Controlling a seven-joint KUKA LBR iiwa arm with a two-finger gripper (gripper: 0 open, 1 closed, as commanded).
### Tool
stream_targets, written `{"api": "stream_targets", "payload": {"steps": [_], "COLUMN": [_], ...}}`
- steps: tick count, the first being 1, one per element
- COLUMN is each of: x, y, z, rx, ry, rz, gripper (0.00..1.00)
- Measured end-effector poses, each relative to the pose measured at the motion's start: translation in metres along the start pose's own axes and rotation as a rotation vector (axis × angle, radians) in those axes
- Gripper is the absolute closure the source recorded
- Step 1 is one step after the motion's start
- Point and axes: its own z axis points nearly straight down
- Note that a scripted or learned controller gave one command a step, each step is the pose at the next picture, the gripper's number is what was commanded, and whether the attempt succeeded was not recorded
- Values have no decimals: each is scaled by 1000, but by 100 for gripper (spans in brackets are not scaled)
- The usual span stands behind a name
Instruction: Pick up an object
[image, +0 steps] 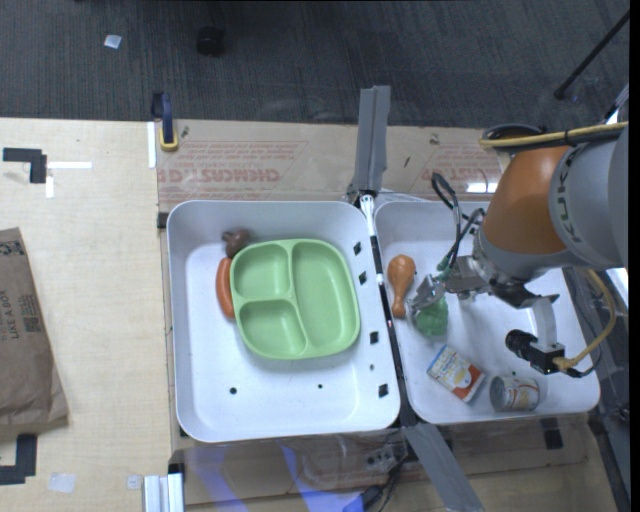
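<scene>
In the right bin (575, 400), nearest the camera, lie a can (515, 393) and, just left of it, a small carton (455, 373). Farther back the claw (432, 297) sits low over a green lump (433, 319), touching or nearly so; whether its fingers are parted or grip anything cannot be told. A drumstick (400, 281) lies just left. In the left bin (270, 400), a green tray (296, 297) partly covers a carrot (224, 287).

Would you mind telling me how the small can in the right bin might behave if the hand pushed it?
The can lies on its side, so it would probably roll. It looks small, likely light, and might slide against the bin wall.
</scene>
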Motion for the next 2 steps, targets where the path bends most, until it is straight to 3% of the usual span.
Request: {"api": "stream_targets", "payload": {"steps": [1, 2], "x": [-1, 74], "y": [-1, 69], "z": [-8, -100], "rx": [1, 0], "ry": [-1, -1], "rz": [4, 64], "gripper": [100, 100]}}
